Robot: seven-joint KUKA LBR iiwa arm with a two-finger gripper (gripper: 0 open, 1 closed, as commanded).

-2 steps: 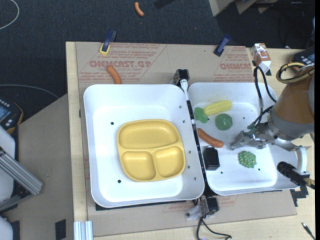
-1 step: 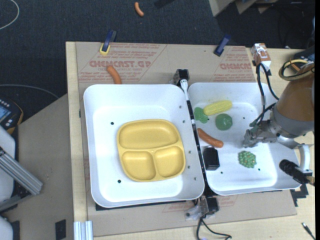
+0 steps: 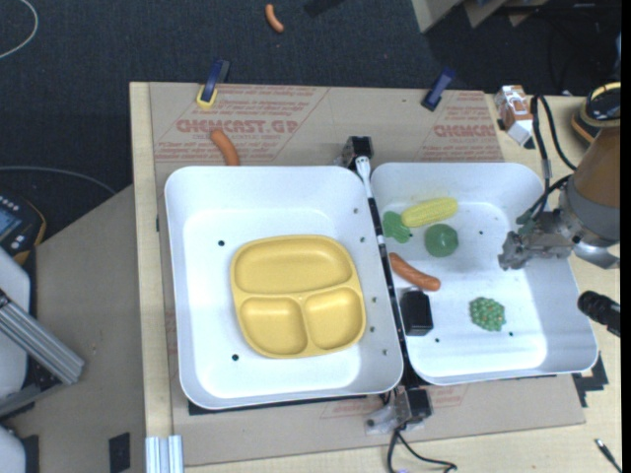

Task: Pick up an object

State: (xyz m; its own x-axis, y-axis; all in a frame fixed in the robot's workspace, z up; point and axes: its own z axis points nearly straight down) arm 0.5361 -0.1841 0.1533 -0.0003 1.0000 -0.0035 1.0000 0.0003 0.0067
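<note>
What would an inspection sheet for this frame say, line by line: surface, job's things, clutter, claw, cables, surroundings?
Surface: wooden bench bearing a left bin and a right bin, side by side.
Job's things: right bin holds a corn cob, green ball, green leafy piece, orange sausage, black block, green bumpy cluster. Left bin holds a yellow divided tray.
Clutter: second sausage on the bench behind the left bin; another on the floor.
Claw: claw above the right bin's right side, holding nothing visible.
Cables: black cables by the arm; a wire at the front edge.
Surroundings: dark carpet, blue clamps.
</note>
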